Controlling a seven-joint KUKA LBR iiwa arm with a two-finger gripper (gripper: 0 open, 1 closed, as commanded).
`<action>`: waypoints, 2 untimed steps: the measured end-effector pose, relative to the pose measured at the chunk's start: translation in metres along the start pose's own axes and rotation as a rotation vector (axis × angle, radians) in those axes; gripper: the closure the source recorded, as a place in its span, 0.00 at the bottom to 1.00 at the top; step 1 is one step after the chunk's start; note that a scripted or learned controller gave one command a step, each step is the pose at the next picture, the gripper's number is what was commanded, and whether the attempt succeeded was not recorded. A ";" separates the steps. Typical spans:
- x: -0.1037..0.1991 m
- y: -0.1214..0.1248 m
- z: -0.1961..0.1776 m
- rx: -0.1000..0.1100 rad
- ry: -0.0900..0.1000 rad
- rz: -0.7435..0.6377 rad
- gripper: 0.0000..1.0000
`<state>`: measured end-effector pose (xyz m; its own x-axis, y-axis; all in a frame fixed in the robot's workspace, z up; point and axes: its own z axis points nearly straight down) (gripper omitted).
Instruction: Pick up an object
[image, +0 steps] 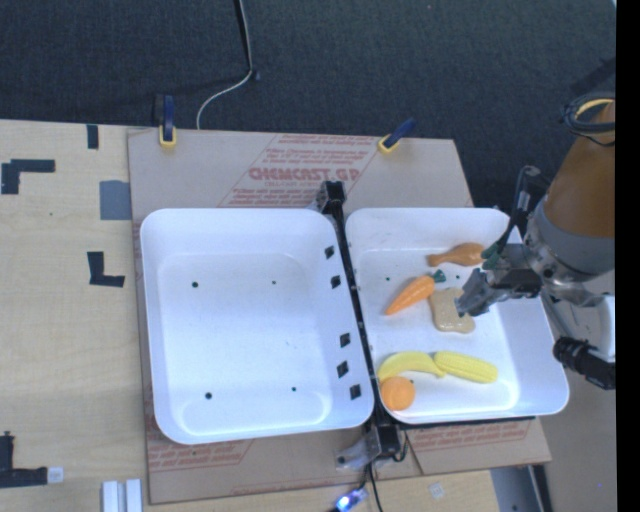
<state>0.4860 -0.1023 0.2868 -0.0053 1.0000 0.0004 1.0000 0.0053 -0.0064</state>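
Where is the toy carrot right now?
The carrot lies in the right bin, near its middle, tip pointing toward the divider, just left of the gripper.

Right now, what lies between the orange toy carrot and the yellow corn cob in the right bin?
In the camera view, a beige bread-shaped toy lies between the orange toy carrot and the yellow corn cob.

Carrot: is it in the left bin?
No. The carrot lies in the right bin, near the divider, next to the tan biscuit-like piece.
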 end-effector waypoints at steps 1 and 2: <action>0.000 0.000 -0.009 0.001 0.000 -0.001 1.00; 0.001 0.000 -0.019 0.002 -0.001 -0.002 1.00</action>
<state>0.4865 -0.1015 0.3056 -0.0071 1.0000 -0.0001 0.9999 0.0071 -0.0088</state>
